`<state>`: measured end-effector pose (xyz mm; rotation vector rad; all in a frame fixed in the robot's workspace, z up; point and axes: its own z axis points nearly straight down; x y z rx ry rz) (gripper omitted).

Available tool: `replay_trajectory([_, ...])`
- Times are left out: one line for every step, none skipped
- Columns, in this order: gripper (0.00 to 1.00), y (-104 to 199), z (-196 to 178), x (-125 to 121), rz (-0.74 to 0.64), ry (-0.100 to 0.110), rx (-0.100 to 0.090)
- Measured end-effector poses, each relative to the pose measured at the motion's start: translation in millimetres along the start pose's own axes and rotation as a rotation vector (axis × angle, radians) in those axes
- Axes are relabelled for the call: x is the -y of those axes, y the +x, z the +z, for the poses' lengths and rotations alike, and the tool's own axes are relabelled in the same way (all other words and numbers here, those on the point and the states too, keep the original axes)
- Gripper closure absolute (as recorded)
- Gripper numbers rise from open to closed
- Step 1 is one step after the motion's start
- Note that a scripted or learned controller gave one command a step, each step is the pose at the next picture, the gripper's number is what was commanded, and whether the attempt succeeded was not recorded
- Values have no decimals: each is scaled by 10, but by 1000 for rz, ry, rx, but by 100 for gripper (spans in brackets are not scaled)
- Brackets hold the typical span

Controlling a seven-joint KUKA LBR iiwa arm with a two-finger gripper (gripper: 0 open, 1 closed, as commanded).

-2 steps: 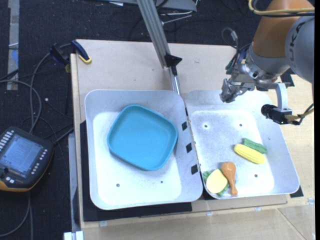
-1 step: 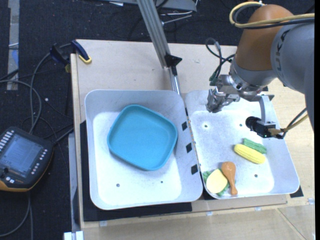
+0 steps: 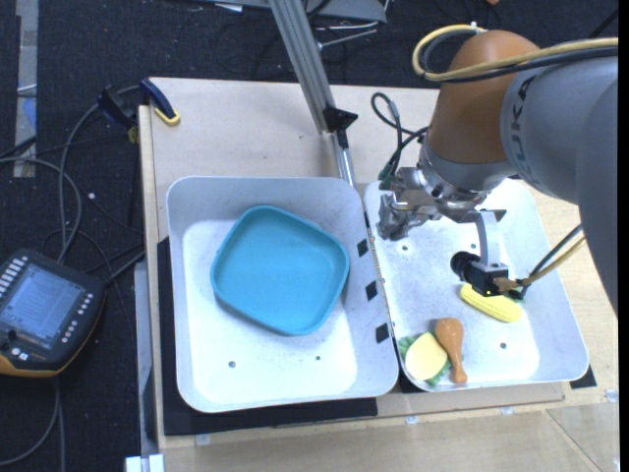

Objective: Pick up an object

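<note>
My gripper [image 3: 391, 222] hangs over the upper left part of the right bin [image 3: 550, 264], close to the wall it shares with the left bin. Nothing shows in its grasp. A yellow banana-shaped toy [image 3: 494, 306] lies to the right of the gripper, in the middle of the right bin. Near that bin's front edge a brown toy drumstick [image 3: 452, 343] rests beside a yellow-green rounded piece [image 3: 425, 358]. A blue square plate [image 3: 281, 268] sits in the left bin [image 3: 197, 362].
A slanted metal pole [image 3: 310, 57] rises from behind the bins, just above the gripper. A teach pendant [image 3: 44, 308] and cables lie on the floor at left. The grey arm [image 3: 560, 116] covers the right bin's upper right.
</note>
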<state>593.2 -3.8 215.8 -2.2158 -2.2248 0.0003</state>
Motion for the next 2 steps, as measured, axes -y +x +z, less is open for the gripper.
replay_trajectory([100,528,24,262,-1,-1,0])
replay_trajectory([100,991,-173,516,-1,-2,-1])
